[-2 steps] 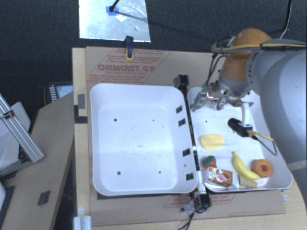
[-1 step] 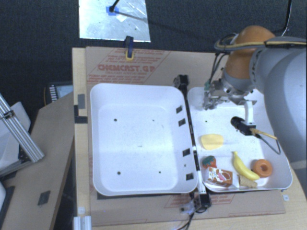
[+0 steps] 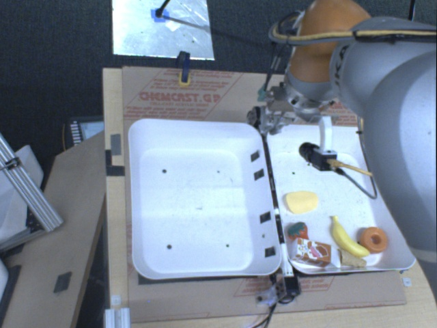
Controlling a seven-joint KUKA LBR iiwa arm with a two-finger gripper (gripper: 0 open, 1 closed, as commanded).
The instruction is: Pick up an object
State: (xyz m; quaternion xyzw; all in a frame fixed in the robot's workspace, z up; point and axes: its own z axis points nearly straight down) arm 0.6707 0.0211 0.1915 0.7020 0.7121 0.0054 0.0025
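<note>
The grey KUKA arm reaches in from the right, its bulky link filling the upper right corner. An orange band sits above the wrist. The two-finger gripper hangs near the far edge of the right bin, close to the divide between the bins, pointing downward.

Left bin: smooth white plastic, faint sheen, speckled with dark flecks. Right bin: same plastic. Banana: glossy yellow, plastic look. Yellow slice: matt, smooth. Orange ring: matt. Small packet: printed, slight gloss. Board under bins: matt brown cardboard, red print. Arm: smooth grey shell, satin; orange band glossy. Sheet behind: shiny, crinkled, foil-like. Left rail: bare ribbed metal.
</note>
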